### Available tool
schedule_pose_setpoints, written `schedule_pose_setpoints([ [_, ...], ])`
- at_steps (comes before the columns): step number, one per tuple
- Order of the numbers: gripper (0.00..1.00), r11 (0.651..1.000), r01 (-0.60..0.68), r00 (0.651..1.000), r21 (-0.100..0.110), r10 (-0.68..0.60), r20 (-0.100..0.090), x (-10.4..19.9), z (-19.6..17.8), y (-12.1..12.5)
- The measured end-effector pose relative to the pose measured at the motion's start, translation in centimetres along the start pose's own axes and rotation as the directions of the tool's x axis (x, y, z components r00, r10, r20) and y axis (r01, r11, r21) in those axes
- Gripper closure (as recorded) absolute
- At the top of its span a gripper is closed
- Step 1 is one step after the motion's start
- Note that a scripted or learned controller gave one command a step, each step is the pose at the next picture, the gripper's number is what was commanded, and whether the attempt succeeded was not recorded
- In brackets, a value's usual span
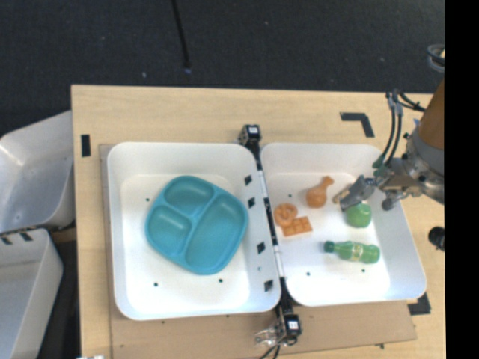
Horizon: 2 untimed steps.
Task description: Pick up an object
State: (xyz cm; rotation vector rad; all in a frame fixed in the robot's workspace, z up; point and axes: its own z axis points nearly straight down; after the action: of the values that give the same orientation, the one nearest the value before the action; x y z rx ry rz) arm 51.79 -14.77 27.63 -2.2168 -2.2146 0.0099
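Note:
My gripper (371, 197) hangs over the right bin (397, 275), near its right side. Its two grey fingers are spread open, one reaching left (352, 194) and one on the right (391, 200). Just below them lies a round green toy (360, 216), apart from the fingers and not held. A green bottle (353, 251) lies on its side nearer the front. To the left are an orange drumstick-shaped toy (319, 194), an orange curled piece (285, 214) and a flat orange square (299, 226).
The left bin (127, 290) holds a blue divided plate (197, 224). A black-clipped divider (263, 215) runs between the bins. Cables (392, 129) trail from the arm above the right bin's far corner. Wooden bench (187, 114) surrounds both bins.

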Motion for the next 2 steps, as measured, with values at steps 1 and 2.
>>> schedule_pose_setpoints([
  [1,0.0,1.0,0.003,1.0,-0.012,-0.003,0.002,0.0,-0.6,0.2],
  [2,0.0,1.0,0.001,1.0,-0.007,-0.001,0.002,-0.6,5.0,-0.6],
])
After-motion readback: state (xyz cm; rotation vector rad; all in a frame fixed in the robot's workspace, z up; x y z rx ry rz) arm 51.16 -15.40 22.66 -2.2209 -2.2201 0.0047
